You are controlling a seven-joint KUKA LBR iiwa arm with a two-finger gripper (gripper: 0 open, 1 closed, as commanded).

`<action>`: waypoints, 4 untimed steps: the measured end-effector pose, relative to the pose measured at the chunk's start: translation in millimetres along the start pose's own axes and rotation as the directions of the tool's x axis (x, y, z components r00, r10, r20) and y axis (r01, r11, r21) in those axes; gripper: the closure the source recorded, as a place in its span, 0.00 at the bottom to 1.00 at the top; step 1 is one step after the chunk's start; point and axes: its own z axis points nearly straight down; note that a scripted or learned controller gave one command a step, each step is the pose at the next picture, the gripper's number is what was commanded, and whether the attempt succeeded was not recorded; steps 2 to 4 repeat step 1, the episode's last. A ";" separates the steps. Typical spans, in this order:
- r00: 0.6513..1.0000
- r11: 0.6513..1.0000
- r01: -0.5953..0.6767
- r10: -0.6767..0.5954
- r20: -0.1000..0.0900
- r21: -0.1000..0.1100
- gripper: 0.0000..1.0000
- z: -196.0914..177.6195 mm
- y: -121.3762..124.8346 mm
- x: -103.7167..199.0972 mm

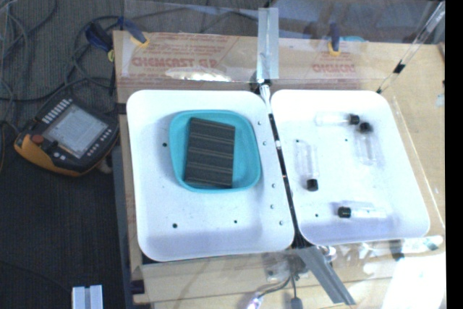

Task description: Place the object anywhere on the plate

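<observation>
Dark ribbed rectangular block [210,152] flat on teal rounded-square plate [249,155]; jaws' state unknowable.

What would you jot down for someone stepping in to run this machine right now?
Job's thing: the dark grey ribbed rectangular block lies flat in the middle of the teal square plastic plate, inside the left white shallow bin.
Done: by the look of it, the placing is finished; the block sits wholly on the plate.
Left: probably nothing for this task beyond confirming the result.
Elsewhere: the right white shallow bin holds several small clear tubes with black caps, lying scattered and apart from each other. A handheld control pendant lies on the floor to the left.
</observation>
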 end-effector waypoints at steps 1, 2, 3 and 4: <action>1.000 1.000 0.000 0.000 0.000 0.000 0.00 0.0 0.0 0.0; 1.000 1.000 0.000 0.000 0.000 0.000 0.00 0.0 0.0 0.0; 1.000 1.000 0.000 0.000 0.000 0.000 0.00 0.0 0.0 0.0; 1.000 1.000 0.000 0.000 0.000 0.000 0.00 0.0 0.0 0.0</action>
